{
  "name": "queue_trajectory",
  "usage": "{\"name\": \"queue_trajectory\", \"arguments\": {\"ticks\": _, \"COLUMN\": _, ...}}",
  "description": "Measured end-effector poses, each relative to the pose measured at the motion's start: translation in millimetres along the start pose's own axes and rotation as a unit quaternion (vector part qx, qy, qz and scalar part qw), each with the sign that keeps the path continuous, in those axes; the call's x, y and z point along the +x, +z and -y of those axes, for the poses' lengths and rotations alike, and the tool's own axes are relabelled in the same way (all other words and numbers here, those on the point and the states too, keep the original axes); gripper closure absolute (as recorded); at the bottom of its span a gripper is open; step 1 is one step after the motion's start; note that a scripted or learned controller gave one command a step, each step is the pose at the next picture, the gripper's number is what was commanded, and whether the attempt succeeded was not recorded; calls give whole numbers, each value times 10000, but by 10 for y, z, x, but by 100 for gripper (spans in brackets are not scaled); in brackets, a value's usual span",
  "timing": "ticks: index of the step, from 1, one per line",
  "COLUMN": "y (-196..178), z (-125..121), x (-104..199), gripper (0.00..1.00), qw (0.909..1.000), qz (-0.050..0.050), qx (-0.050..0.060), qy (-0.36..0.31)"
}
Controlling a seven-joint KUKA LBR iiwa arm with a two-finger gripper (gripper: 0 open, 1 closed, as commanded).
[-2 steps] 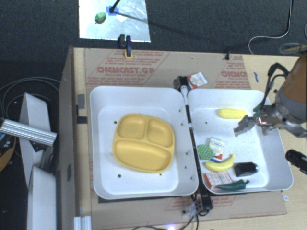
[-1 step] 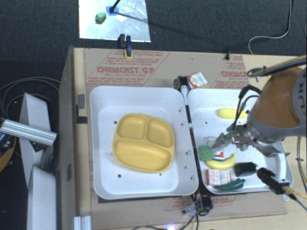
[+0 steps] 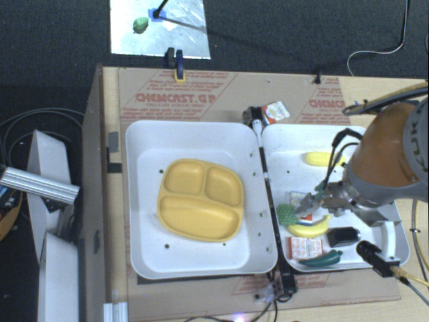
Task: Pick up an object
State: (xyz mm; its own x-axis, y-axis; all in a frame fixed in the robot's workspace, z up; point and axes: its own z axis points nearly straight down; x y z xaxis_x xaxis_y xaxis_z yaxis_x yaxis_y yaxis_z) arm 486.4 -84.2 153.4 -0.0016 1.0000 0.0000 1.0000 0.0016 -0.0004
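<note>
A dark carpeted floor point(image 3: 53, 39) surrounded the surface point(image 3: 201, 89), which was covered in brown cardboard printed with red lettering. A shiny sheet point(image 3: 161, 22) lay on the floor beyond it, and black cables point(image 3: 27, 123) curled at the left.

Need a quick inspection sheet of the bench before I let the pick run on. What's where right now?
Surface: two white bins side by side, left bin and right bin, on a cardboard-covered bench.
Job's things: in the right bin, a banana, a yellow piece, a green item, a black block, a red-and-white packet, a dark green piece.
Clutter: yellow divided tray in the left bin; small carton on the bench.
Grippers: claw low over the banana; fingers unclear.
Cables: black cable on the arm; white cable on the floor.
Surroundings: dark carpet, shiny sheet.
</note>
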Motion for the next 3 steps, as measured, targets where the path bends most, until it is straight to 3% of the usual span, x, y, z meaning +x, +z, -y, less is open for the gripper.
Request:
{"name": "queue_trajectory", "arguments": {"ticks": 1, "y": 666, "z": -24, "x": -121, "gripper": 0, "qw": 10000, "qz": 23, "qx": -51, "qy": 12}}
{"name": "queue_trajectory", "arguments": {"ticks": 2, "y": 316, "z": -796, "x": -847, "gripper": 0, "qw": 10000, "qz": 12, "qx": -24, "qy": -3}}
{"name": "queue_trajectory", "arguments": {"ticks": 3, "y": 696, "z": -449, "x": -150, "gripper": 0, "qw": 10000, "qz": -6, "qx": -1, "qy": -10}}
